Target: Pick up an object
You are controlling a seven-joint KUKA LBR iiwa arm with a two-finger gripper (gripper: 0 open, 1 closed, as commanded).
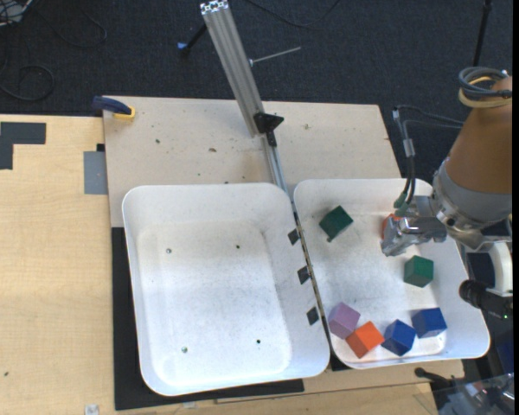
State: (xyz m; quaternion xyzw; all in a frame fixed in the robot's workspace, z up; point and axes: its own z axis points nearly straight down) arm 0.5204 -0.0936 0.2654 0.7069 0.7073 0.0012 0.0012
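The gripper [400, 234] hung over the right bin [376, 193]; whether it was open or closed could not be told. A green cube [419, 271] lay just below it, apart from it, near the bin's right rim. Another green cube [336, 222] sat to its left across bare floor. Both looked dark green and matte.

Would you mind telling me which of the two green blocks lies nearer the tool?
The green block at the right bin's right side, just below the tool. The other green block sits farther off, near the divider between the bins.
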